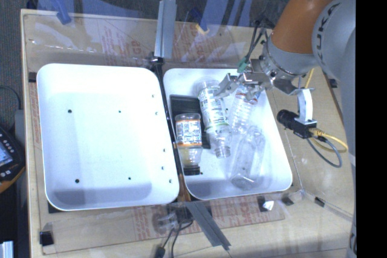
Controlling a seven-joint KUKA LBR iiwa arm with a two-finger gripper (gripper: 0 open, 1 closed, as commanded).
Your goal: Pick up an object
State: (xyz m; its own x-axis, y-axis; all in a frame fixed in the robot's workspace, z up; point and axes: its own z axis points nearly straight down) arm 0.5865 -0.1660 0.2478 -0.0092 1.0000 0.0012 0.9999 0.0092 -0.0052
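Gripper (237, 83) hangs over the right bin (275, 181), near its 12 o'clock edge. I cannot tell how it stands. Just below it lie clear plastic bottles (242, 130) in a heap, touching each other. At their 9 o'clock lies a small brown bottle (188, 136) on a black box (184, 104).

The left bin (97, 142) lies open all across its floor. The right bin (275, 172) is crowded: clear bottles (233, 124) and a dark box (184, 107) fill its middle (the arm (314, 15) overhangs its far right corner), leaving bare floor along the near edge.
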